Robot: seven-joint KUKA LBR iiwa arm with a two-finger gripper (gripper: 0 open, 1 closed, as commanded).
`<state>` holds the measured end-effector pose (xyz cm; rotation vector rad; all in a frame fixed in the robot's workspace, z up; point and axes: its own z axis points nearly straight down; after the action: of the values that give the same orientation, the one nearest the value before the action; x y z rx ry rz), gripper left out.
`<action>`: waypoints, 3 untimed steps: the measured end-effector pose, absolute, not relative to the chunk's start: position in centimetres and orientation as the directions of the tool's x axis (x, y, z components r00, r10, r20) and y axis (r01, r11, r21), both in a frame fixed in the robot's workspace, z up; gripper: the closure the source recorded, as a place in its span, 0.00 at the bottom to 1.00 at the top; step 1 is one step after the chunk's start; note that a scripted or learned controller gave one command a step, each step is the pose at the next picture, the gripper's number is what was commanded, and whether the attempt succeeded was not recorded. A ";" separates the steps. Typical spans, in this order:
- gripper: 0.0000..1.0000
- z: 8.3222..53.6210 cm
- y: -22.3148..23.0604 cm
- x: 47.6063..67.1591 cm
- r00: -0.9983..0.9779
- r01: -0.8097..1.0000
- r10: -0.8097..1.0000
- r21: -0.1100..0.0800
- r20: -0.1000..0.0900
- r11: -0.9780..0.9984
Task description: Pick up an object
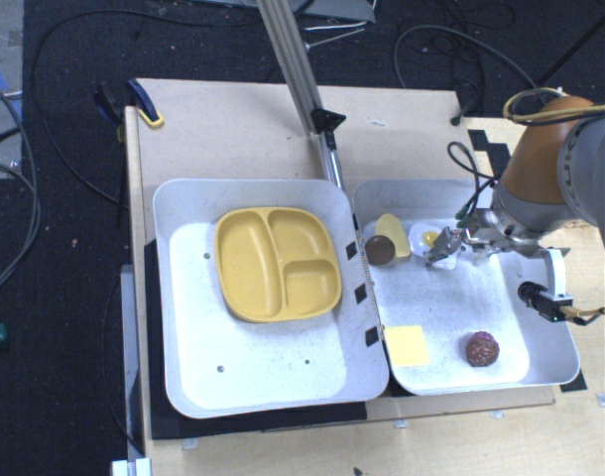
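Looking from the lower edge of the frame upward, I see in the right white plastic bin a flat yellow square slice and a dark red knobbly ball well apart from it. Further up sits a tan-and-brown rounded piece, then a small white-and-yellow item, which I judge the target. My end effector hovers just beside it at centre right; I cannot tell how it is set. I would come straight down, centred, clear of the bin wall. The left bin holds a yellow divided plastic tray. I can read no writing on the tan tabletop.
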<state>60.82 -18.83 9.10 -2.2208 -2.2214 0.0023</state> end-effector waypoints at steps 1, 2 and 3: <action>1.00 10.3 -18.8 60.9 -0.001 1.000 1.000 0.003 -0.002 0.001; 1.00 15.7 -18.7 60.1 0.001 1.000 1.000 0.006 -0.002 -0.001; 1.00 21.2 -18.6 59.2 -0.001 1.000 1.000 0.006 -0.002 0.001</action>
<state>59.23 -18.57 21.20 -2.2244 -2.2271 -0.0046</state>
